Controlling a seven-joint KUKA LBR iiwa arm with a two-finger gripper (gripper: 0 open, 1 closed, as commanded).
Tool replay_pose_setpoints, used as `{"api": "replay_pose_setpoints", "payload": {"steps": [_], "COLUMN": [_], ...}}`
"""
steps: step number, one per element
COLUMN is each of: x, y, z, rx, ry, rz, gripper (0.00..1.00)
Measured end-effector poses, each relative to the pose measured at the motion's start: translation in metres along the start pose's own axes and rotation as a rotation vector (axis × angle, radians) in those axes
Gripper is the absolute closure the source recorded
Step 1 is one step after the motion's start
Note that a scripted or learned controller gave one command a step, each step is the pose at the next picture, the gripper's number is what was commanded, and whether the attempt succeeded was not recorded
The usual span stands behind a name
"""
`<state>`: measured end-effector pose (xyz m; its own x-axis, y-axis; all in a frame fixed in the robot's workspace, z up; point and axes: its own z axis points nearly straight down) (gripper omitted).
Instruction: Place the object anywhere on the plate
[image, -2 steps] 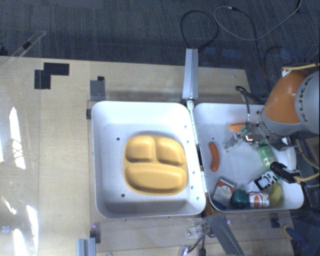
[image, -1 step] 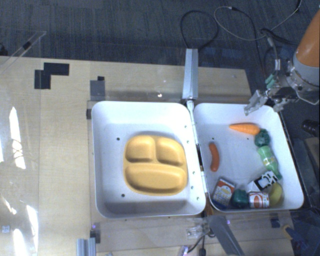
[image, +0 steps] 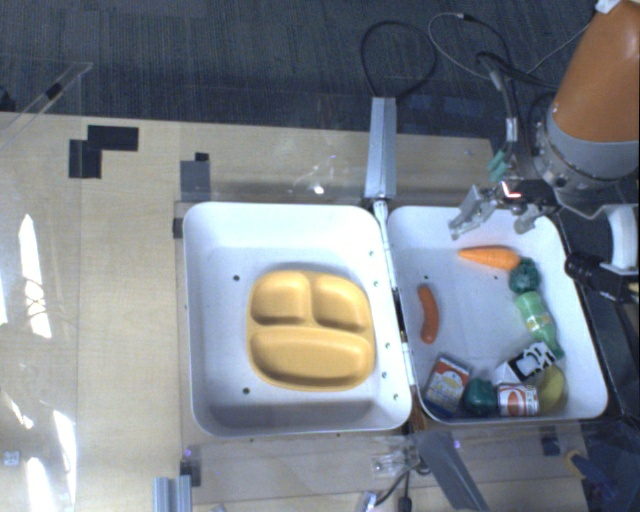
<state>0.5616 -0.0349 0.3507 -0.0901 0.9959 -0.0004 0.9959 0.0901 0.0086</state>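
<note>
We see yellow plate (image: 310, 330) in left bin (image: 210, 300), three compartments. Right bin (image: 590, 390) holds carrot (image: 490, 258) near top, sausage (image: 429, 312) left of centre, green bottle (image: 533, 310) by right wall, cans (image: 485, 392) and small items clustered along bottom edge. Gripper (image: 497, 205) hangs over right bin's top edge, above carrot, nothing between fingers.

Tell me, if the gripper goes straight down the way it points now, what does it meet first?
Most likely the carrot, lying just below the gripper in the right bin. Depth is unclear, so it could miss and meet the bin floor instead.
</note>
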Motion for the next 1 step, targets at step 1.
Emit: {"api": "replay_pose_setpoints", "payload": {"steps": [1], "x": [0.0102], "y": [-0.0139], "z": [0.0277], "rx": [0.002], "ry": [0.0], "rz": [-0.094], "gripper": [0.0]}}
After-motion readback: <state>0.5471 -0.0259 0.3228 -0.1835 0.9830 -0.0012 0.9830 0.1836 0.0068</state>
